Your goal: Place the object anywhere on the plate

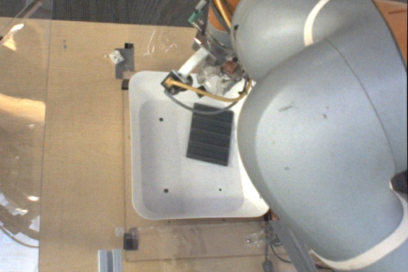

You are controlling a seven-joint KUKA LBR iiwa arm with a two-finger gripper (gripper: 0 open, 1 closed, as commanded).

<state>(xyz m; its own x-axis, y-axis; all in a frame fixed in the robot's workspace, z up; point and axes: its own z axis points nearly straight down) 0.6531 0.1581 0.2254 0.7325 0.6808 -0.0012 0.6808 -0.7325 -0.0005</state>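
Big grey KUKA arm with an orange band (pixel 319 137) takes up the right side and leans over the bin's far right corner. A pale wooden bench (pixel 83 156) lies under everything, with a clear plastic screen (pixel 25 105) at its left. A shallow white plastic bin (pixel 146 162) sits mid-bench. One loose thing is in it: a dark grey ribbed rectangular slab (pixel 210 135), flat on the bin floor, right of centre and slightly skewed. Its far short edge is just below the pincer (pixel 213 78). The pincer hangs at the bin's far rim, near the slab and apparently apart from it. Wrist clutter hides it, so whether it is wide or closed you cannot tell. Treat the slab as the task's object; that is a judgement. Expect it to be thin, light and fairly stiff, maybe rubbery. The ribs should help grip, but it lies flush, so there is little edge to get under. You'd best pinch across the narrow width near a short end. A straight top-down squeeze could skid off.
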